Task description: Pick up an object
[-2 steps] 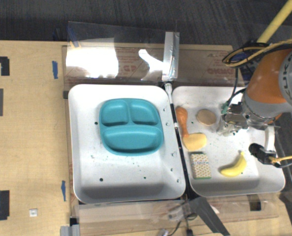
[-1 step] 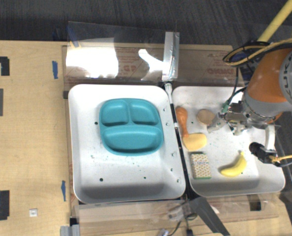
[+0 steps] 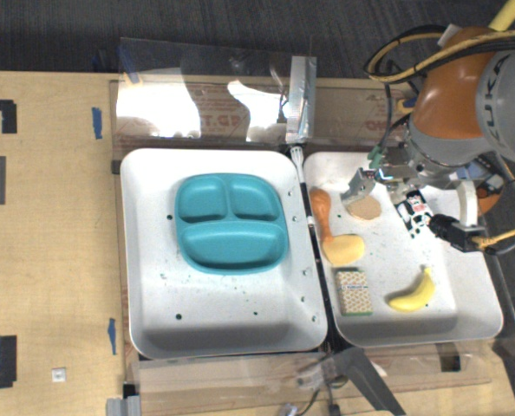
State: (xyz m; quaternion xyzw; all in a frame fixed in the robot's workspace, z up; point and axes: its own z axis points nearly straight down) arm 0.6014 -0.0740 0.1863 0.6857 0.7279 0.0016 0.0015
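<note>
My gripper point(image 3: 386, 198) hangs low over the back of the right bin point(image 3: 474, 306), open, with nothing between its fingers. One grey finger point(image 3: 360, 183) sits just above a flat tan round piece point(image 3: 367, 208); the other finger point(image 3: 413, 212) is to that piece's right. Along the bin's left wall lies an orange sausage-shaped item point(image 3: 321, 211). A yellow-orange lump point(image 3: 343, 249) rests just in front of it. A checkered packet point(image 3: 354, 290) and a yellow banana point(image 3: 413, 291) lie toward the front.
The left bin point(image 3: 153, 302) holds a teal divided plate point(image 3: 231, 222). A clear plastic sheet and a metal post point(image 3: 299, 98) stand behind the bins. Yellow and black cables point(image 3: 413, 46) loop off the arm at the upper right.
</note>
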